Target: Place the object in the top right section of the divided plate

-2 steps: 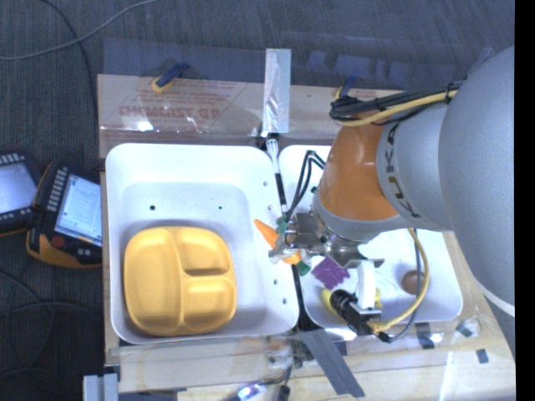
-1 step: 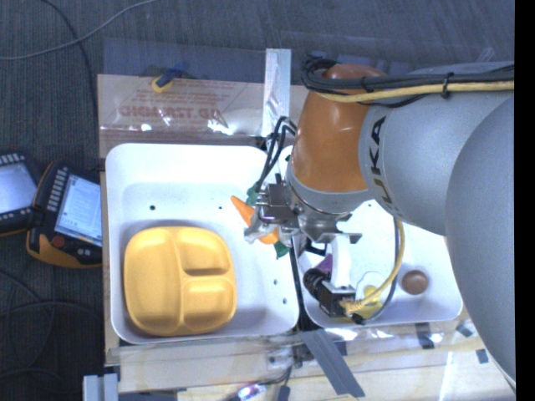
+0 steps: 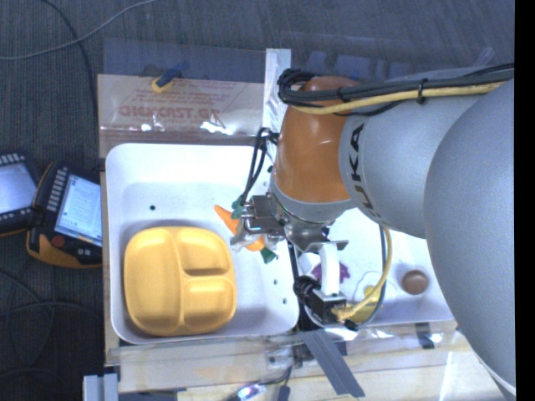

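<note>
Right now I see the gripper (image 3: 251, 232) low over the left bin (image 3: 167, 165), just right of the plate (image 3: 179, 280), its fingers mostly hidden under the wrist, so I cannot tell their state. An orange carrot (image 3: 224, 215) pokes out at its left side; whether it is held I cannot tell. The yellow plate sits near left in that bin. In the right bin (image 3: 418, 307), largely covered by the arm (image 3: 401, 165), lie a purple thing (image 3: 328, 270) and a brown ball (image 3: 414, 281).
</note>
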`<action>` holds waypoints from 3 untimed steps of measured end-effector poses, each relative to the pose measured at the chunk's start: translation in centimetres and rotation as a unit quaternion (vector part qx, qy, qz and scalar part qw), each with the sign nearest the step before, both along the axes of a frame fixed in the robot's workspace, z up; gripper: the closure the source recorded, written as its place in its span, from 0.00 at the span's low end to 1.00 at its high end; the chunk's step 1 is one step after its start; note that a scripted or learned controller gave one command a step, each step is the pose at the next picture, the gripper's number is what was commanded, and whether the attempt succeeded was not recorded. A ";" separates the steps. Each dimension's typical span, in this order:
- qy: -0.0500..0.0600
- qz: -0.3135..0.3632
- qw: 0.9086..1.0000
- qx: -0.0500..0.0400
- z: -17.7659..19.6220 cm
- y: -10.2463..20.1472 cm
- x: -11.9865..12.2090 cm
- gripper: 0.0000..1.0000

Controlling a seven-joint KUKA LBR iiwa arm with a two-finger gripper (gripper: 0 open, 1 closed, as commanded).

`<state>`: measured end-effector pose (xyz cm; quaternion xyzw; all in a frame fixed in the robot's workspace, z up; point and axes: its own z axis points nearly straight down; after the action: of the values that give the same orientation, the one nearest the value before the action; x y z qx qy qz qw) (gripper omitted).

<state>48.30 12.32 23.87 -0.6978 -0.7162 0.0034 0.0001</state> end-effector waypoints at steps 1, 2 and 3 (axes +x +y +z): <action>0.000 0.068 0.998 0.001 -1.7 2.9 0.0 1.00; 0.000 0.144 0.990 0.002 -5.6 -5.9 0.0 1.00; 0.000 0.120 0.993 0.002 -3.5 0.1 0.0 1.00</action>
<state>48.27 12.44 20.34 -0.6071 -0.7946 0.0021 0.0012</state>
